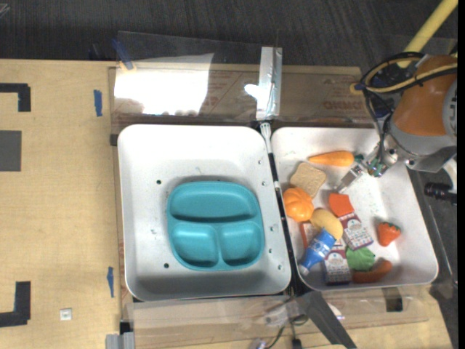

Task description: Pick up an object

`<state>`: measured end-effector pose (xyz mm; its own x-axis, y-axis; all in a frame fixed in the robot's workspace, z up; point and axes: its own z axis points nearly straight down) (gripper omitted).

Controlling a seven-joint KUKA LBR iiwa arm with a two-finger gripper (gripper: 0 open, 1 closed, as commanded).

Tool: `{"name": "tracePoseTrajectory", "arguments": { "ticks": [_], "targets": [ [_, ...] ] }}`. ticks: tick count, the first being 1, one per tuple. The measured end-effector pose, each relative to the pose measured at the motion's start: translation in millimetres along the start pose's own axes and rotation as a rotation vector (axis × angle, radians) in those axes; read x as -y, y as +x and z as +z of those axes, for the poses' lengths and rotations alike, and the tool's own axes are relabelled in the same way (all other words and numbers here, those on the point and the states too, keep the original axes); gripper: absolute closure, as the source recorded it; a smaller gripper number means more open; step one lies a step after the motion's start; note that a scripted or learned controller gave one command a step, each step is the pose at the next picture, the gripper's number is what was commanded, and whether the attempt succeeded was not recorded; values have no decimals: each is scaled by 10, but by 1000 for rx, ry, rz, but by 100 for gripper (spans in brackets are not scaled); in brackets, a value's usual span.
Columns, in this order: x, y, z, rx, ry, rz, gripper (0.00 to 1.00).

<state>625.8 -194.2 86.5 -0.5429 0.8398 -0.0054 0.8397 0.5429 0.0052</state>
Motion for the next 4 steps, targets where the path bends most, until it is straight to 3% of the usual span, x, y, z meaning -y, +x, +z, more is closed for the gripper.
{"name": "tracePoseTrajectory", "arguments": {
  "ticks": [1, 2, 3, 4],
  "targets": [
    [-1, 1, 0, 0, 0, 0, 0],
    [854, 403, -693, -2, 2, 160, 0],
    [110, 1029, -189, -8, 8, 298, 0],
    [-511, 337, -11, -30, 40, 347, 0]
  ]
}}
